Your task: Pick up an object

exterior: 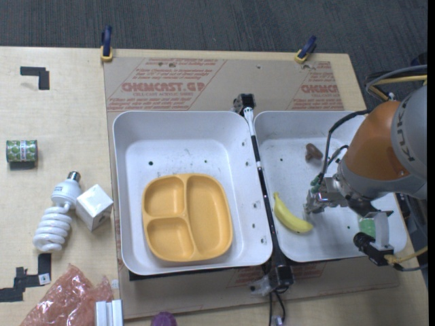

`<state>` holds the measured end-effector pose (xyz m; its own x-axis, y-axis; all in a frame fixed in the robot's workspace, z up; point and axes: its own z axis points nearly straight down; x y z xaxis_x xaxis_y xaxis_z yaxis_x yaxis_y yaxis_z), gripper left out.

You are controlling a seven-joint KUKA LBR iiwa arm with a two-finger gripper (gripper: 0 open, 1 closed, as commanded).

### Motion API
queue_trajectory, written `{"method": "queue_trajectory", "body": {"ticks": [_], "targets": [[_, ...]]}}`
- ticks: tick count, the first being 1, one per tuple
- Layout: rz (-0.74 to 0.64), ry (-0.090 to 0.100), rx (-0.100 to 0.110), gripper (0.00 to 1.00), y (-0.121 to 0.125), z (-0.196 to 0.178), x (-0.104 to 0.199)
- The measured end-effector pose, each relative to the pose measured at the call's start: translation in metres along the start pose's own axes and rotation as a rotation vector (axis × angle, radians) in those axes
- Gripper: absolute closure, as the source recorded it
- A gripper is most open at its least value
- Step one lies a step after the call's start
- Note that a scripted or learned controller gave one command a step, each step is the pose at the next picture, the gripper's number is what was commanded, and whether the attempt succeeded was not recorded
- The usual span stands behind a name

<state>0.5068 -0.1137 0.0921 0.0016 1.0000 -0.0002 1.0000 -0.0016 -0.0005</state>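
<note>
Gripper (314,202): low in the right bin (285,131), near its front edge, tips pointing toward the dividing wall. Finger spread: cannot tell, the tips are too small and cluttered to read.
Banana (292,217): yellow, lying flat on the right bin's floor close to the dividing wall and front edge, its far end just beside the gripper; whether they touch cannot be told. Nothing is seen between the fingers.
Small brown object (313,152): right bin, toward the back edge, well apart from the gripper.
Left bin (129,182): holds a yellow divided plate (187,217), three compartments, near the front edge.
Task status: judged not yet done; the banana rests on the floor, so grasp and lift remain.
Arm (380,151): enters over the right bin's right edge, orange band above the wrist, bent downward.
</note>
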Motion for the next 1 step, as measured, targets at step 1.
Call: {"method": "queue_trajectory", "body": {"ticks": [1], "targets": [[-0.004, -0.001, -0.001, 0.0, 0.1, -0.0007, -0.0044]]}}
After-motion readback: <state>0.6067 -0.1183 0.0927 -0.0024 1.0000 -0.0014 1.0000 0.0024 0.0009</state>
